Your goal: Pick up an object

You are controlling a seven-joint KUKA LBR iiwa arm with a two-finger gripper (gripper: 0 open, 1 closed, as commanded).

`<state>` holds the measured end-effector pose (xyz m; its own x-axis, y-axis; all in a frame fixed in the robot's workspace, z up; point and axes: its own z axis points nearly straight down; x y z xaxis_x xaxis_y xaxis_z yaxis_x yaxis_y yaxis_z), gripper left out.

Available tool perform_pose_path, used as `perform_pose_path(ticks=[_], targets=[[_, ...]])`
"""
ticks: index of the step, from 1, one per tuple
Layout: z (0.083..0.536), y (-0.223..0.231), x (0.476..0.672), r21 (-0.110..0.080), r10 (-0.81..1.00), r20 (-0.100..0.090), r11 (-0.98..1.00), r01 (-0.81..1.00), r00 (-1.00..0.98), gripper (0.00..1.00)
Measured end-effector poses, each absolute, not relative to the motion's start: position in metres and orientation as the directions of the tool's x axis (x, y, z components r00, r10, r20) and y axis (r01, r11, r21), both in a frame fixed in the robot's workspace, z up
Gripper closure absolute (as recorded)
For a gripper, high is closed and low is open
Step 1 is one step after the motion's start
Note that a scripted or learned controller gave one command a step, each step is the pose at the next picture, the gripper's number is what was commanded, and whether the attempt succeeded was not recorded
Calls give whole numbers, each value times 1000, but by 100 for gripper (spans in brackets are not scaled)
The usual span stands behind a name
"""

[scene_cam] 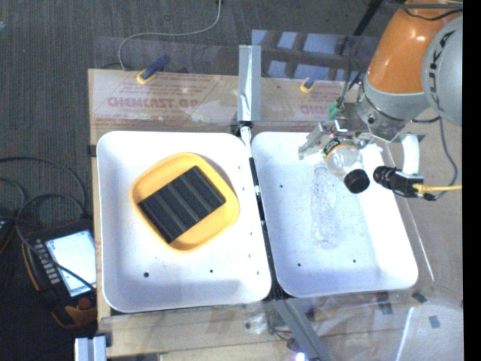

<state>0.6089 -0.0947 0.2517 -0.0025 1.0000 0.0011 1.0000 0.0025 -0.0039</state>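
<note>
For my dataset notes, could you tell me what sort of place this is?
Probably a robotics lab's bin-picking bench: two shallow white bins side by side on a clamped board, a grey-and-orange robot arm reaching in, and loose cables on grey carpet.

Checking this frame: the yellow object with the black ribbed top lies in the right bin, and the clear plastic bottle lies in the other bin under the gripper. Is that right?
Not quite. The camera view shows the yellow object with the black ribbed top in the left bin, not the right. The clear plastic bottle lies in the right bin, with the gripper above its upper end.
</note>
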Motion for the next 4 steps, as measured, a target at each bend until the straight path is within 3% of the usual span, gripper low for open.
perform_pose_path(ticks=[1,2,3,4], targets=[[255,-143,638,-3,999,-3,50,999,-50,0],[222,-202,668,-3,995,-3,104,995,-104,0],[98,-214,650,6,1000,6,24,1000,-24,0],[97,-213,650,5,1000,7,24,1000,-24,0]])
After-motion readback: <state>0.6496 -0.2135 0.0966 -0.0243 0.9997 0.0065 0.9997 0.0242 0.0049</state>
